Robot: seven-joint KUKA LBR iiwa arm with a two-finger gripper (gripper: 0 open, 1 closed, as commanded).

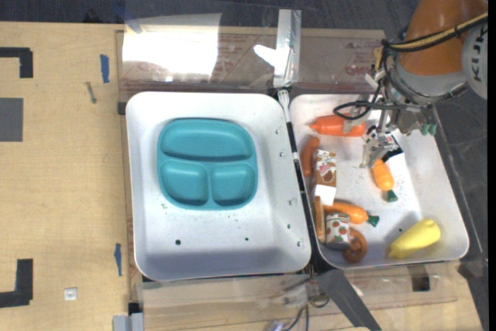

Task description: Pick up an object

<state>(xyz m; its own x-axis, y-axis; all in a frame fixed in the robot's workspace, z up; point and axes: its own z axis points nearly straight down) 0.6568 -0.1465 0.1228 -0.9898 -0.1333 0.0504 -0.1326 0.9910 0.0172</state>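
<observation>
My gripper (pixel 379 143) hangs over the upper middle of the right bin (pixel 449 190), under the arm's orange band. Just below its tip lies a small orange carrot (pixel 384 176) with a green end; whether they touch I cannot tell. A second carrot (pixel 337 125) lies to the gripper's left near the bin's back wall. A third carrot (pixel 353 212) rests lower down. A yellow banana-like piece (pixel 415 238) sits in the bin's front right corner.
The right bin's left side holds a brown sausage (pixel 309 155), two small printed cartons (pixel 325 167) (pixel 337 229) and a pretzel (pixel 357 247). A teal divided plate (pixel 207 161) lies in the left bin (pixel 147 229). A clear sheet stands behind the bins.
</observation>
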